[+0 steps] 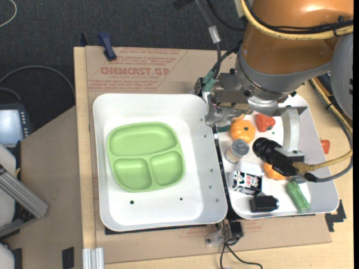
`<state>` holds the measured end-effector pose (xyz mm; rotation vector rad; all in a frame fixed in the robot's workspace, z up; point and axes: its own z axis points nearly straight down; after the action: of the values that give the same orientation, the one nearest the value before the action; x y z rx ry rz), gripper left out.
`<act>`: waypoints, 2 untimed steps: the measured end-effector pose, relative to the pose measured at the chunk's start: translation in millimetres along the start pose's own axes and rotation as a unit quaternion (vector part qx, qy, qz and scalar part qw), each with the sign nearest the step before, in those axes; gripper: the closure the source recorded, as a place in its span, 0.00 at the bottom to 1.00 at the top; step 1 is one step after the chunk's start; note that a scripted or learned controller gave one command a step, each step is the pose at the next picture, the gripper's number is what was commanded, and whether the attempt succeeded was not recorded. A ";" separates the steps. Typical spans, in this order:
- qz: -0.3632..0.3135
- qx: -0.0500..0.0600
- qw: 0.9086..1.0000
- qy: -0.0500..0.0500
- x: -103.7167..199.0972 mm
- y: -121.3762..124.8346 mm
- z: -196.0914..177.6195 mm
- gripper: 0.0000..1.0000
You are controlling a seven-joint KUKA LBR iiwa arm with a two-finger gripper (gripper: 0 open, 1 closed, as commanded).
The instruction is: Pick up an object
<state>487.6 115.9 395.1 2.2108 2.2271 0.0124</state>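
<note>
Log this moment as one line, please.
arm: over right white bin | gripper: at bin's left rim | grasp: none seen | small orange pumpkin: in bin | green divided plastic tray: left bin

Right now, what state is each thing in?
Green tray: flat in the left bin, nothing on it.
Pumpkin: upright in the right bin.
Green marker: lying flat.
Black block: lying flat.
Cow-print box: lying flat.
Gripper: low at the bins' divide, fingers hidden.

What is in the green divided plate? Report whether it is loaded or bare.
Bare. The green divided plate lies flat in the left bin; all three compartments show plain green surface.
</note>
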 end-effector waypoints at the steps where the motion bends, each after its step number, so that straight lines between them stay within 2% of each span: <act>1: 0.003 0.002 1.000 -0.002 -3.5 0.7 -7.0 1.00; 2: 0.005 0.011 1.000 -0.003 -16.3 -11.0 120.5 1.00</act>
<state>477.7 99.9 274.5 2.2307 2.2227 -0.0194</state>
